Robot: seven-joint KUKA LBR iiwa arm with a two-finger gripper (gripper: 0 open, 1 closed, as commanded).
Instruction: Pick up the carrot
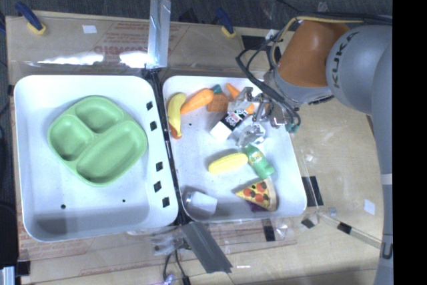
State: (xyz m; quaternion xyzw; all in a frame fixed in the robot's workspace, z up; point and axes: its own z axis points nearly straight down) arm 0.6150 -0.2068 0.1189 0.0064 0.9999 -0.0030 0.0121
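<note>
I see the carrot [197, 101] lying in the right bin [288, 143], not lifted; my claw [250, 127] hovers near, and its state I cannot tell.

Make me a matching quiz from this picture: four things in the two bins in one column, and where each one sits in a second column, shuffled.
Things:
1. green divided plate
2. carrot
3. pizza slice
4. banana

Places:
A. right bin, near front edge
B. left bin
C. right bin, against the left wall
D. right bin, near back edge, just right of the banana

Pairs: 1-B, 2-D, 3-A, 4-C
</note>
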